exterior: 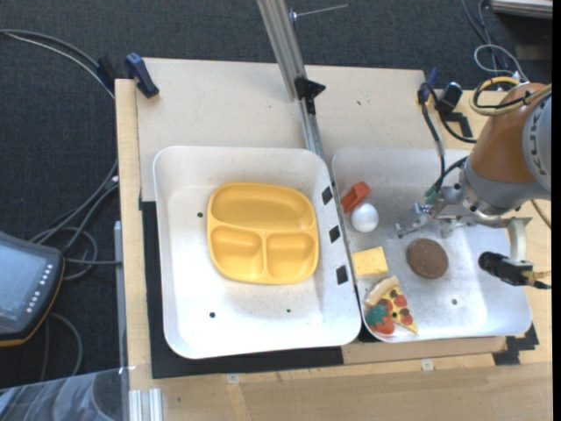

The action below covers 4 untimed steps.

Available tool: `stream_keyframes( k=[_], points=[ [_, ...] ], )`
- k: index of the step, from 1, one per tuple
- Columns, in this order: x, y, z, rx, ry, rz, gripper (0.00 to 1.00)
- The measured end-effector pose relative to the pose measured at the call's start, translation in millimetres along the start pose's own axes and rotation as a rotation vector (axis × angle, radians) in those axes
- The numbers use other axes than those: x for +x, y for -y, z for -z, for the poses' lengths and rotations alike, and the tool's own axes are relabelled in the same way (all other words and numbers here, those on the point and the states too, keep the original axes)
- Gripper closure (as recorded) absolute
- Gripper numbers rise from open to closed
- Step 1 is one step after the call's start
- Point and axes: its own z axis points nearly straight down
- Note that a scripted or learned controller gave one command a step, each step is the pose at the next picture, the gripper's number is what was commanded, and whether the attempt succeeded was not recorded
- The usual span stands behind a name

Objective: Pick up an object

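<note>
My gripper [419, 224] hangs low in the right bin [465, 310], just above the far edge of a round brown patty [427, 259]. To its left lie a white ball [364, 217] and a red piece [355, 196] near the bin's left wall. In front of those sit a yellow cheese block [369, 260] and a pizza slice [391, 306] at the front left corner. Nothing can be seen held in the gripper.
The left bin [188, 323] holds a yellow divided tray [262, 232] in its middle. A metal pole [285, 33] rises from the back between the bins. Cables and the grey and orange arm [508, 152] crowd the right side.
</note>
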Motion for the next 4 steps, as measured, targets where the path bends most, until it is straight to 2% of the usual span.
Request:
stream_keyframes(
  k=[1, 3, 4],
  points=[
    [0, -1, 12, -0.004, 0.0, 0.001, 1.0],
    [9, 11, 112, -0.011, 0.004, 0.002, 1.0],
    [9, 10, 147, -0.011, 0.004, 0.002, 1.0]
  ],
)
